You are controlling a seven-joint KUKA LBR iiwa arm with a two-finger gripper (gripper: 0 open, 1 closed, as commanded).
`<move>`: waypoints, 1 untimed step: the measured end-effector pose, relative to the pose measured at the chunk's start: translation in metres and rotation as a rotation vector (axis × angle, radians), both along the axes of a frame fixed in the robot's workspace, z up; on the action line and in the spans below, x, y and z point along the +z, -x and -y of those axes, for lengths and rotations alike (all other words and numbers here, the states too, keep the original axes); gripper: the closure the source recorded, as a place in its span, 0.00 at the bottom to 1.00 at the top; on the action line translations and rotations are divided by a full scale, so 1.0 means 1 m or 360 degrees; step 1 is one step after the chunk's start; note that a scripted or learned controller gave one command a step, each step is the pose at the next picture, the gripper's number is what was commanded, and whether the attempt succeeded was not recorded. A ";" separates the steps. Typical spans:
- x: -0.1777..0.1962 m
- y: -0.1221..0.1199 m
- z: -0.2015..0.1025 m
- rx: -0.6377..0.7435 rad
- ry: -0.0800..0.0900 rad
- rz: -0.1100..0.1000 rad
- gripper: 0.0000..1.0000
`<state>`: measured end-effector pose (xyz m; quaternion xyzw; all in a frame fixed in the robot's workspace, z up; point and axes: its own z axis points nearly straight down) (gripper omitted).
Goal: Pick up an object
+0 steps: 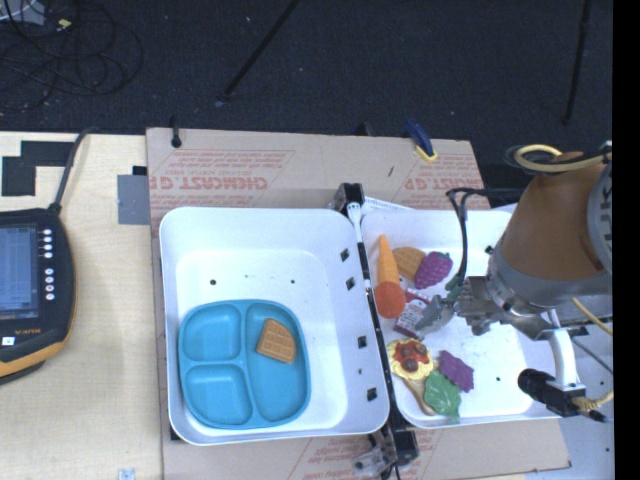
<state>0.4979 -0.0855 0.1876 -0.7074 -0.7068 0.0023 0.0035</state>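
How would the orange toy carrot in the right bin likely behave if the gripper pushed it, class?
The orange tapered toy carrot looks like smooth moulded plastic, so probably stiff, light and somewhat slippery. Its round, cone-like form suggests it could roll in an arc, though the bin wall beside it may stop it.

A brown cardboard sheet (pixel 300 168) printed with red lettering lies under two white bins on the pale wooden bench (pixel 60 418). In the left bin (pixel 250 243) sits a blue sectioned tray (pixel 215 368), a tan cracker-like piece (pixel 276 341) resting in its right compartment. A blue-and-yellow clamp (pixel 421 140) grips the cardboard's far edge. At the bench's left edge rests a control pendant (pixel 25 288) with a lit screen and an orange rim. Behind the bench, black cables (pixel 70 38) trail across a dark floor (pixel 400 48).
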 end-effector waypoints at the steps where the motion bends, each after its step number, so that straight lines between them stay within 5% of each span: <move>1: -0.103 -0.060 0.002 0.0004 -0.0001 -0.0001 0.00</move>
